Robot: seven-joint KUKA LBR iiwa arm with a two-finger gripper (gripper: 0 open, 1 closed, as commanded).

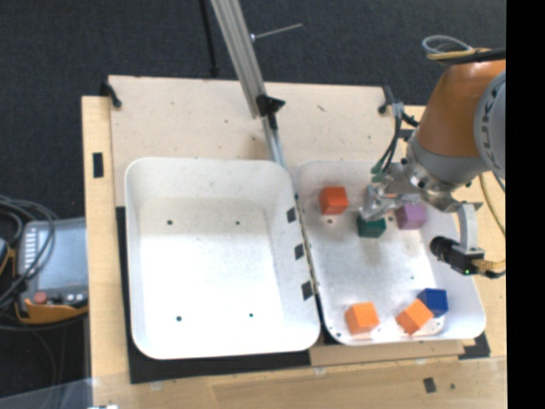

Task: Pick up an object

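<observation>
Two shallow white bins sit side by side on my desk [170,118]: the left bin [213,254] is the larger in my view, and the right bin [375,254] carries all the blocks. My arm [460,118], grey with its orange band, comes in from the right and hangs over the far right part of the right bin. Below the wrist, the hand [373,204] points down into that bin, just above a dark green block [370,227]; I cannot tell from this slant whether it is spread or pinching, since the block sits right under its tip and the wrist hardware crowds the spot. A purple block [412,215] lies just right of the green one, partly tucked under the arm. An orange-red block [334,199] rests left of the hand, near the far left corner of the right bin and apart from the green block. Along the near edge of that bin I see an orange block [362,317], then a second orange block [415,317] to its right, touching a blue block [434,300] near the near right corner. A slanted metal post [243,49] rises from the far side of the desk between the bins.
</observation>
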